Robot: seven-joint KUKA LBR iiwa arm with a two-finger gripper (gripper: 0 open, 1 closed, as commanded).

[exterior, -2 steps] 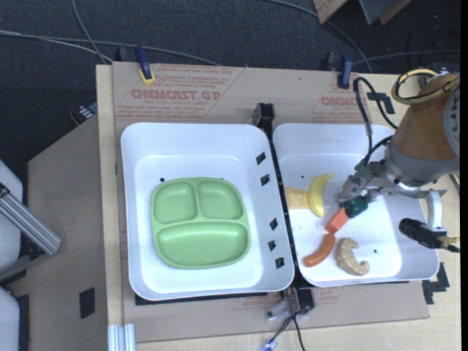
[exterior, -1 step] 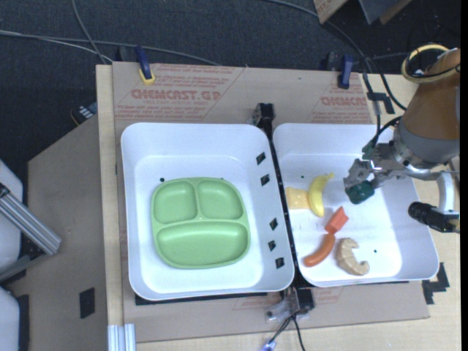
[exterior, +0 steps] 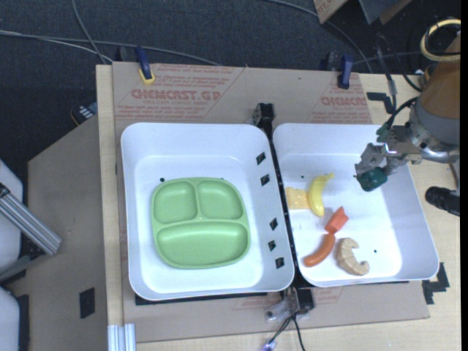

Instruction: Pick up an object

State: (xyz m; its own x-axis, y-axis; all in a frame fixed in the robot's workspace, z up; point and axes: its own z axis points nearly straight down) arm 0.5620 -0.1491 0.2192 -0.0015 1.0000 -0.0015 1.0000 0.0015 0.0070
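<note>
Tan croissant-shaped toy near right bin's front edge, orange carrot and yellow banana beside it, gripper above bin's back right, grip state unclear, green sectioned plastic tray in left bin.

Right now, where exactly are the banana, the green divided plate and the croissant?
banana (exterior: 317, 194): camera view, middle of its curved yellow body, right bin.
green divided plate (exterior: 199, 222): camera view, ridge above its large lower compartment, left bin.
croissant (exterior: 351, 257): camera view, middle of its tan curve, right bin.
</note>
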